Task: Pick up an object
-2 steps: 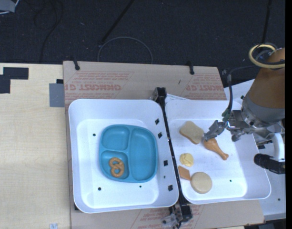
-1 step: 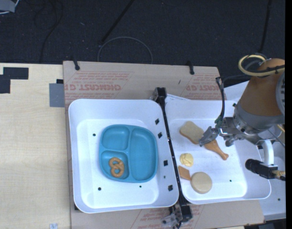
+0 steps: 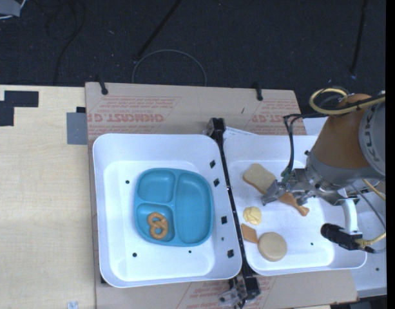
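Observation:
In the right bin [image 3: 326,253] lie several toy foods. A tan bread-like slice [image 3: 257,175] is at the upper left, with a small yellow ball [image 3: 252,215] below it. An orange wedge [image 3: 249,234] and a round beige biscuit [image 3: 272,246] sit near the front. My gripper [image 3: 276,192] is low in this bin, just right of the tan slice and above the yellow ball. An orange stick [image 3: 295,204] lies right against its lower right side, partly hidden by it.
The left bin [image 3: 113,172] bears a blue divided plate [image 3: 184,201] with a pretzel [image 3: 158,225] in its front left compartment. A black divider [image 3: 224,192] separates the bins. The arm's orange band [image 3: 342,137] and cables hang over the right bin's right half.

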`<state>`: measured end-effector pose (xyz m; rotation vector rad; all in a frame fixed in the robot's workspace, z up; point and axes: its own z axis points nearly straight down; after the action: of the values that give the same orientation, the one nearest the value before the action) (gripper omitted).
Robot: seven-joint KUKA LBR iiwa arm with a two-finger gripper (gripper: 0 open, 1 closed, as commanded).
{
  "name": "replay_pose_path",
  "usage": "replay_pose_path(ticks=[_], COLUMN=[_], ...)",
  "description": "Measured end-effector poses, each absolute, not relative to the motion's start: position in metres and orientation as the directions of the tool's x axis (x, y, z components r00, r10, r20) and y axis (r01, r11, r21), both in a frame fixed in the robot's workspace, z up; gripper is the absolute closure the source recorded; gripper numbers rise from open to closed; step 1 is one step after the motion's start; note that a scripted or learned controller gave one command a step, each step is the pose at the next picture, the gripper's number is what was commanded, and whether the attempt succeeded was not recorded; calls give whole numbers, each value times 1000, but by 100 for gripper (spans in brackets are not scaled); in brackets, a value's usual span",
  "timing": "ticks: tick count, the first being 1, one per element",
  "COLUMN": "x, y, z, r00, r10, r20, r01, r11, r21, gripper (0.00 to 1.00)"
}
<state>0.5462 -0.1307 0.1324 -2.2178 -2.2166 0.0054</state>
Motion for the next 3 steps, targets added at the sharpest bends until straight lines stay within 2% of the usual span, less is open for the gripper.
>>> replay_pose_path(ticks=[1,2,3], x=[546,546,549], y=[-130,-131,-133], z=[86,98,140], r00=[1,7,3], r10=[1000,1000,1000], r20=[0,1,0], r01=[1000,1000,1000], r11=[-1,-7,-3], r21=[-3,-3,0], gripper=[0,100,100])
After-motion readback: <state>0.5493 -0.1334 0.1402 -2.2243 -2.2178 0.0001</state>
